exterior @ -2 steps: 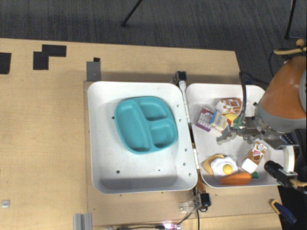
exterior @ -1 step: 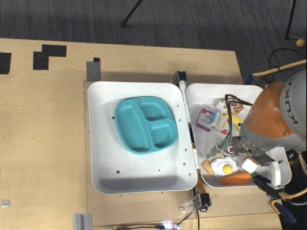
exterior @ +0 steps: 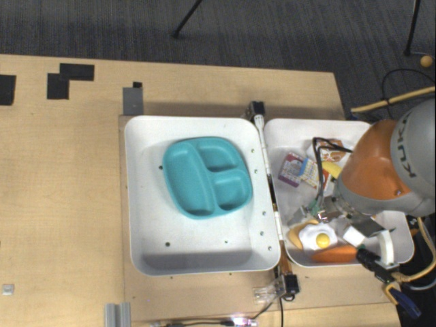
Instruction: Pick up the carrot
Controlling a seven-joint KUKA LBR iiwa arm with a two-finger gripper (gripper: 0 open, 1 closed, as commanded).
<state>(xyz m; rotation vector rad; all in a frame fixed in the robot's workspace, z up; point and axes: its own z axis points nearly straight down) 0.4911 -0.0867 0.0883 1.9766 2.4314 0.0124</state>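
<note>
Wide tan bench (exterior: 61,203) under everything, dark carpet beyond its far edge. On the bench, two shallow white bins side by side: left bin (exterior: 146,251), right bin (exterior: 402,245). Reaching in from the right, the grey arm (exterior: 381,165) with its orange band, bulking over the middle of the right bin and hiding much of what lies there.

In the left bin, a teal divided plate (exterior: 204,176), lying flat near the centre, well apart from the arm.

In the right bin, a small cluster of things. Toward the far side, a purple-and-white packet (exterior: 293,169), with other small packaging just beside it, too cluttered to name. At the near left corner, a toy fried egg (exterior: 317,237), white with a yellow yolk. Touching or just beside the egg, on its near right, the carrot (exterior: 335,254): orange, lying roughly flat along the near wall of the bin.

End effector (exterior: 340,227) low over the egg and carrot, just beyond the carrot toward the far side. Open or closed: impossible to tell, wrist and cabling in the way.

As for progress, judged from this layout: approach largely done, arm down in the correct bin and close to the target. Carrot on the bin floor, not raised, not visibly gripped. Left to do: secure a grip on the carrot without catching the egg beside it, then lift clear.
</note>
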